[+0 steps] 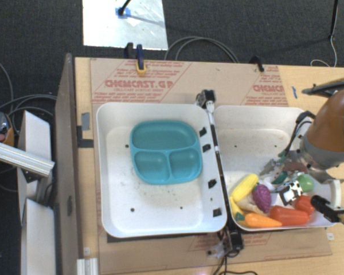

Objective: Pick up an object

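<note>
Camera view: the arm (332, 128) is down in the right bin (246, 125), over the toy food heaped in its near corner.

From where I stand I cannot tell whether the gripper (284, 171) has its fingers open or closed; it sits low among the pile, just beside a green piece (305, 183). A yellow corn (244, 187), purple piece (262, 197) and orange carrot (262, 221) lie crowded together. The left bin (114, 171) holds a teal divided tray (165, 152).

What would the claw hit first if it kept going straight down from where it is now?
Probably the toy pile in the right bin: the claw hangs over a green piece and a black-and-white piece. Which comes first is unclear, since depth is hard to judge.
</note>
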Tool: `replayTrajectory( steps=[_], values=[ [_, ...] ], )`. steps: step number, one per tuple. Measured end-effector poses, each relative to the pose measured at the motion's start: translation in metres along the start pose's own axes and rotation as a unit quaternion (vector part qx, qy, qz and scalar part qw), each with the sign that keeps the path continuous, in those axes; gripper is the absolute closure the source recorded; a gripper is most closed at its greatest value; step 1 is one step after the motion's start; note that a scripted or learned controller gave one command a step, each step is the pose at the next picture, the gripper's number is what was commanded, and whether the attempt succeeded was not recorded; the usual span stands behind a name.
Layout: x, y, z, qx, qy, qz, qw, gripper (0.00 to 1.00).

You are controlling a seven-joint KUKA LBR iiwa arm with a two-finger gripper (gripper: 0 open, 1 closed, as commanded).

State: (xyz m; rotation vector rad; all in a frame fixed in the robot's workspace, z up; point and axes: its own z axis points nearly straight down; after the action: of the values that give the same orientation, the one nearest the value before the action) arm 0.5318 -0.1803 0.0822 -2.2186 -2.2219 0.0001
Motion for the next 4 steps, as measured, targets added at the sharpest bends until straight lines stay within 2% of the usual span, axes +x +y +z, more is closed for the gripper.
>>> replayTrajectory(
  steps=[1, 2, 3, 4],
  values=[
    [-0.027, 0.092, -0.005, -0.007, -0.003, -0.003, 1.0000, 0.00],
    [-0.027, 0.028, -0.002, 0.001, 0.000, 0.001, 1.0000, 0.00],
    [-0.023, 0.007, -0.002, 0.000, 0.000, 0.001, 1.0000, 0.00],
    [-0.023, 0.009, -0.013, -0.003, -0.001, 0.000, 1.0000, 1.00]
  ],
)
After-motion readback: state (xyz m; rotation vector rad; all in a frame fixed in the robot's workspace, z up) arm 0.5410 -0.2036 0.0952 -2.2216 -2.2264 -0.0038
